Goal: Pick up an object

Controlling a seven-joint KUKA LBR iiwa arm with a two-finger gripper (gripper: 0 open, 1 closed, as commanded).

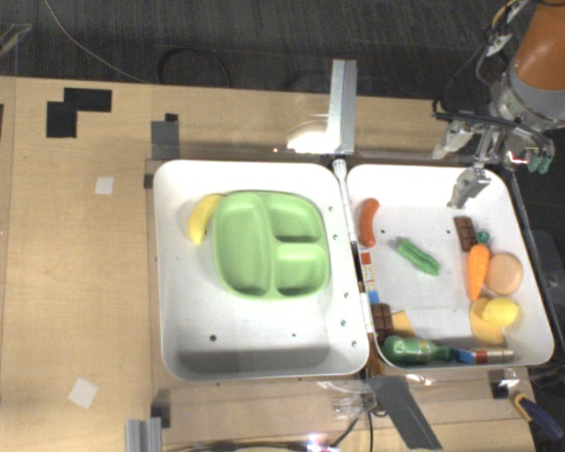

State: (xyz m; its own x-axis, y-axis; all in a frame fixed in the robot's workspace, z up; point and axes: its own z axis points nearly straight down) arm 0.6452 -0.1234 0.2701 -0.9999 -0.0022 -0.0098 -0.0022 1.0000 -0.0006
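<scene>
My gripper [467,188] hangs over the far right part of the right bin [410,188], with nothing seen in it. Just below it in the view lies a brown chocolate bar [464,233]. An orange carrot [477,271] and a tan round fruit [506,273] lie beside each other at the right wall, with a yellow lemon [494,316] in front of them. A red sausage [368,222] rests near the bin's left wall and a green pod [418,255] lies in the middle. A green bottle [417,350] lies along the front wall.
The left bin [184,337] holds a green divided plate [268,243] with a banana [201,217] at its left edge. A brown block [380,319] and a small yellow piece [401,323] sit in the right bin's front left corner. A metal post [343,106] stands behind the bins.
</scene>
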